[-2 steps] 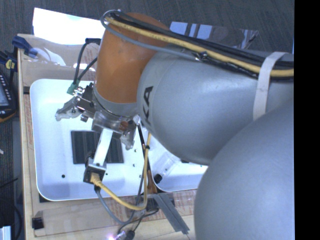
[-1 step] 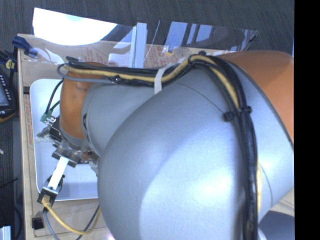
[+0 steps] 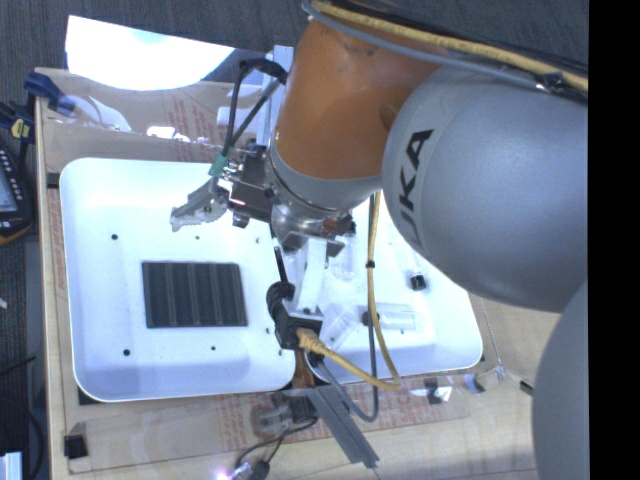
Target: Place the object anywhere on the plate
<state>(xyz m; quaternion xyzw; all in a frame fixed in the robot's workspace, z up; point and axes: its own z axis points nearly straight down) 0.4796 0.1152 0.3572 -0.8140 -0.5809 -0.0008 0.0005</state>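
Two shallow white plastic bins (image 3: 90, 268) are sitting side by side on the counter. We're watching the jaws hovering beyond the dark ribbed rectangular plate (image 3: 195, 294), and we can't tell whether they're apart or together. A small dark block (image 3: 417, 282) is lying in the right bin; it's probably light and stiff, so pinching across its sides looks best.

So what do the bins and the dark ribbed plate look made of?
Bins: probably moulded plastic, smooth white with a soft sheen and rounded rims. Plate: dark grey, matte, with parallel ridges; likely rubber or plastic, but the look leaves it open.
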